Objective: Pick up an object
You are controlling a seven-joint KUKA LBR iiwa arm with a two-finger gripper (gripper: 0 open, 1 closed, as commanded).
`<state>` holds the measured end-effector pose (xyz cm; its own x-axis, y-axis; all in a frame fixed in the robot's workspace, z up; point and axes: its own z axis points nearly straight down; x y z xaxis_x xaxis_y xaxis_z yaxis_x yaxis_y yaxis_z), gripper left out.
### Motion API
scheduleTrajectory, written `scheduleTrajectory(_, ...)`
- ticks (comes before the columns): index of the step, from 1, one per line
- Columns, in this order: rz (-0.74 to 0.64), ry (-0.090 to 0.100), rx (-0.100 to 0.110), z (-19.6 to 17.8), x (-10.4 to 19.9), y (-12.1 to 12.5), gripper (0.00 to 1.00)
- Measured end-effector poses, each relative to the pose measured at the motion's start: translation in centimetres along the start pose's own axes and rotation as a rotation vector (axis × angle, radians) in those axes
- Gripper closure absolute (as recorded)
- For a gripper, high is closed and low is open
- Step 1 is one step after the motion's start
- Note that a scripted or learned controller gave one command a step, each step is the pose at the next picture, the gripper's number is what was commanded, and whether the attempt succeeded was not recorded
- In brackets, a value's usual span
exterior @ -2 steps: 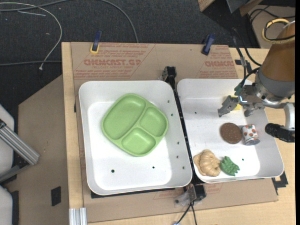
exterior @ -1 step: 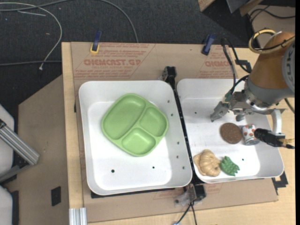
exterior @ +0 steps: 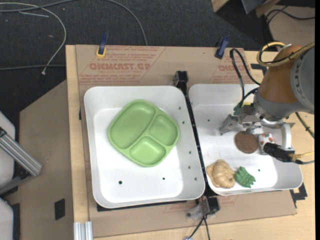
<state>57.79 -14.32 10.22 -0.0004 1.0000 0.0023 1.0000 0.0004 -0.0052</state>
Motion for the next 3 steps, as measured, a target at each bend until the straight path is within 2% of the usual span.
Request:
scheduleTrajectory(1, 0.0, -0.001, -0.005, -1.4, 0.0, 0.1, 1.0)
scheduleTrajectory(3, -0.001, -0.004, -0.011, -10.4, 0.2, 0.0, 1.0)
